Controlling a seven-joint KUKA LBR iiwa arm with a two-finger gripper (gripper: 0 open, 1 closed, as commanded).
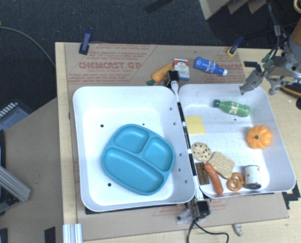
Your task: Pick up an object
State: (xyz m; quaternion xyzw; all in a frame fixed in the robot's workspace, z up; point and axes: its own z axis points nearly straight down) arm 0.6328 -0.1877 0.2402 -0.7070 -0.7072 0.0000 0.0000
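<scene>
1. The gripper [264, 81] is seen at the upper right corner of the right bin [276, 116], hanging above its rim; its two fingers are spread apart and nothing is held between them.
2. A green bottle [232, 107] is found lying on its side inside the right bin, just below and to the left of the gripper, apart from it.
3. An orange pumpkin [258, 136] is placed lower in the right bin, beneath the gripper and well apart from it.
4. A yellow square [195, 125] is laid flat near the right bin's left wall.
5. Along the right bin's near edge a cookie [201, 151], a cracker [221, 163], a sausage [214, 177], a pretzel [235, 181] and a small can [251, 176] are clustered, far from the gripper.
6. A blue divided plate [137, 158] is held by the left bin [92, 116].
7. On the surface [115, 65] behind the right bin, a blue bottle [210, 67] is seen lying.
</scene>
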